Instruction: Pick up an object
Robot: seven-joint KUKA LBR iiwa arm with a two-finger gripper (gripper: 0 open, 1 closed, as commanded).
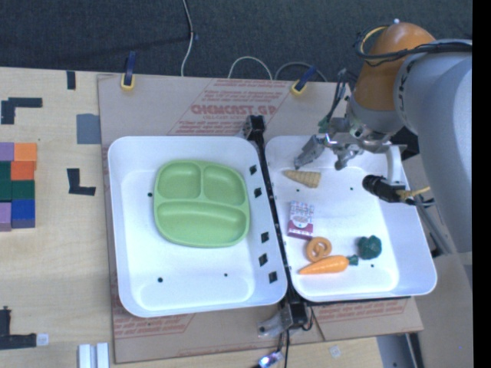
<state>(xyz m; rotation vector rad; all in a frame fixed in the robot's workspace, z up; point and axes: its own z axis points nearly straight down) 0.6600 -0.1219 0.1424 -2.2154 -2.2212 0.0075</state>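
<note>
Nearest to us in the right white bin we see an orange plastic carrot with a green stem, lying flat near the near rim. Just beside its stem end, to the right, sits a dark green broccoli-like toy. Touching the carrot on its far side is a small orange pretzel-shaped toy. A little farther we see a small pink and white packet, lying flat, apart from the pretzel. Farther still, a tan waffle cone toy lies on its side, tip pointing left.

In the left white bin we see a light green plastic divided plate with three compartments, sitting in the far half of the bin.

At the far end of the right bin we see the two-finger gripper, hanging just beyond the cone. Its fingers are spread apart, moderately wide, with nothing between them. Above it is the grey arm with its orange band, coming in from the right.

Far left on the wooden bench we see a stack of coloured blocks.
</note>
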